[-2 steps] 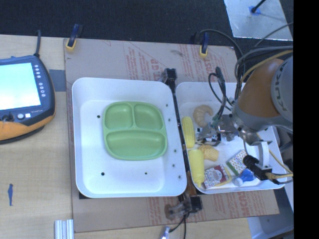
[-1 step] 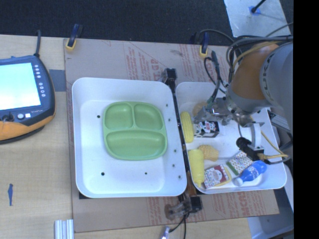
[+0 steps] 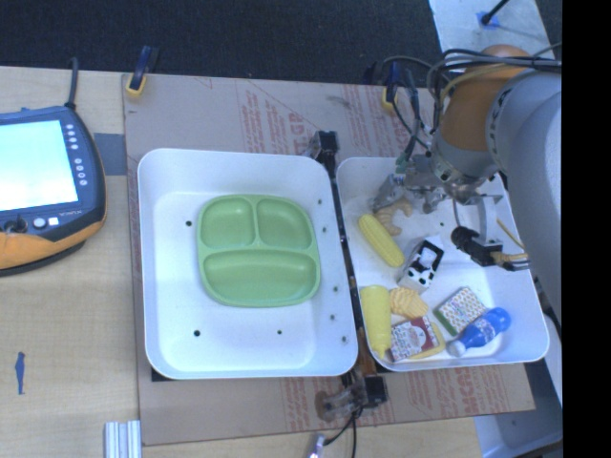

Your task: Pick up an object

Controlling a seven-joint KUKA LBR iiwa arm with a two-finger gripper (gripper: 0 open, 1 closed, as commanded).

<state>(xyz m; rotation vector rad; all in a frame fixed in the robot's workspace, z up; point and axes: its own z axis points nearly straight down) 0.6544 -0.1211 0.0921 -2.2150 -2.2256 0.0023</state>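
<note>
We look down on a wooden surface (image 3: 67, 332) bearing two shallow white bins side by side. In the right white bin (image 3: 535, 346) lies a yellow plastic corn cob (image 3: 381, 239), long and ribbed, angled from upper left to lower right near the bin's left wall. The grey arm's hand (image 3: 412, 191) hovers at the bin's far end, just above and to the right of the cob's upper tip; we cannot tell how far its fingers stand apart, and we see nothing between them. Just right of the cob sits a small black-and-white toy cow (image 3: 421, 264). Nearer the front of that bin we see a yellow block (image 3: 376, 317), a waffle-patterned yellow piece (image 3: 409, 301), a small red-and-white printed packet (image 3: 412, 337), a speckled card box (image 3: 459, 307) and a blue-capped bottle (image 3: 480, 331), crowded close together. The left white bin (image 3: 162, 256) holds a light green divided plate (image 3: 257, 250) lying flat at its centre. A teach pendant with a pale screen (image 3: 43, 184) rests at the surface's left edge.
</note>
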